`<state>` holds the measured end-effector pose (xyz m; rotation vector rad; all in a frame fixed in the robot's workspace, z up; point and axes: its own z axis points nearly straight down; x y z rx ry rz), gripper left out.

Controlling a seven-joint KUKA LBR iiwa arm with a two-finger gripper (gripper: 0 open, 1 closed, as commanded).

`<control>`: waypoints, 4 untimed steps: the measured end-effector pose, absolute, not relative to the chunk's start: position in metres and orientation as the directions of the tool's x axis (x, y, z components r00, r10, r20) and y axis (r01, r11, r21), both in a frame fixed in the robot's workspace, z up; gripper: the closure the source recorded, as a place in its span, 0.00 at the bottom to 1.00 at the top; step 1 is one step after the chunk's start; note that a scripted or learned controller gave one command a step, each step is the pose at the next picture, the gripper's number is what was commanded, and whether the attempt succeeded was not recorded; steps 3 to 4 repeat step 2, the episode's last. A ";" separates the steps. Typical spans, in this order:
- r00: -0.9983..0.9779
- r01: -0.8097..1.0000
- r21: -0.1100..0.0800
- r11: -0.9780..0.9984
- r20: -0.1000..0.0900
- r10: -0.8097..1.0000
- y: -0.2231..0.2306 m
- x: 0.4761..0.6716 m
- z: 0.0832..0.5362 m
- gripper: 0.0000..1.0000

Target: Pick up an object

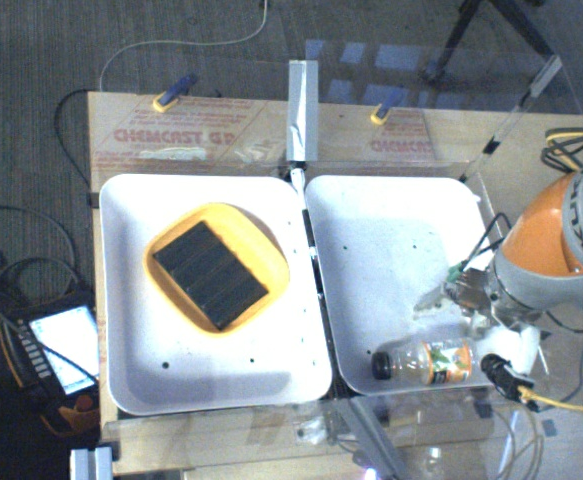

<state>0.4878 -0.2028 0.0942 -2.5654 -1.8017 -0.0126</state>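
A clear plastic bottle [426, 361] with an orange label and a dark cap lies on its side along the front wall of the right bin [391, 228], cap pointing left. A yellow dish [267, 243] holding a black ribbed slab [211, 273] sits in the middle of the left bin [131, 348]. My gripper [458, 290] hangs low over the right side of the right bin, just above and to the right of the bottle, below the orange band [541, 233] of the arm. Nothing shows in its grasp.
A metal post [297, 118] stands behind the seam between the two bins. Two clamps [173, 92] [383, 108] sit on the cardboard-covered bench at the back. Cables [531, 393] trail off the wrist at the front right.
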 end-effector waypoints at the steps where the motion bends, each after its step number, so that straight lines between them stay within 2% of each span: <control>1: -0.273 0.962 0.000 0.273 -0.002 0.962 -0.202 0.485 0.162 0.00; 2: -0.404 0.915 -0.002 0.404 0.001 0.915 -0.204 0.484 0.126 0.00; 4: -0.404 0.915 -0.002 0.404 0.001 0.915 -0.204 0.484 0.126 0.00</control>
